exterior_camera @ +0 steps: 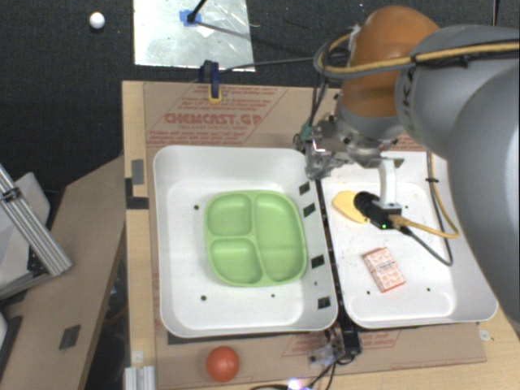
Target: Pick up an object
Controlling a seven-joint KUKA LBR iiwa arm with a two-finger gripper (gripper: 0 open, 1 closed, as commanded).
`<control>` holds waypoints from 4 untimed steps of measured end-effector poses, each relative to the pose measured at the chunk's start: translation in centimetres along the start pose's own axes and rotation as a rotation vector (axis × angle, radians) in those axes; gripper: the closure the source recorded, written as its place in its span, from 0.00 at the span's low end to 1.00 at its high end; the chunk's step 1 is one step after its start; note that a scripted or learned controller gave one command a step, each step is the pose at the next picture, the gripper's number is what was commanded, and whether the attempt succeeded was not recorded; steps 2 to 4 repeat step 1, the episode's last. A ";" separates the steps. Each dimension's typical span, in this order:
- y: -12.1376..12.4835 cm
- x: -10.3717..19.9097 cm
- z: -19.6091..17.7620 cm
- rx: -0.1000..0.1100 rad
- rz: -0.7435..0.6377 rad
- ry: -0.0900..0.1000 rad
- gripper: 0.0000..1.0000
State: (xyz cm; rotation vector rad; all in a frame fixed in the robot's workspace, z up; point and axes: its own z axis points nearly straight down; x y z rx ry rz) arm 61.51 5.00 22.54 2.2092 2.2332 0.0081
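We see the gripper (319,159) low over the far end of the wall where the two bins meet; its tip is a blur of metal, so whether it is spread or closed we cannot tell, nor whether it touches the rim. In the right bin (455,299) lie a yellow piece (346,205) near the gripper and a pink packet (383,269) well apart from it; the left bin (175,218) holds a green divided plate (254,238); an orange ball (223,362) sits outside on the bench.

A divided plate (253,238) sits in the left bin (179,218). The right bin (443,287) holds a packet (383,269), a flat disc (347,206) behind it.
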 end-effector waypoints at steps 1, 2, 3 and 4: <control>1.0 4.3 0.5 0.002 0.002 -0.001 1.00; 1.0 4.3 0.5 0.002 0.002 -0.001 1.00; 1.0 4.3 0.5 0.002 0.002 -0.001 1.00; 1.0 4.3 0.5 0.002 0.002 -0.001 1.00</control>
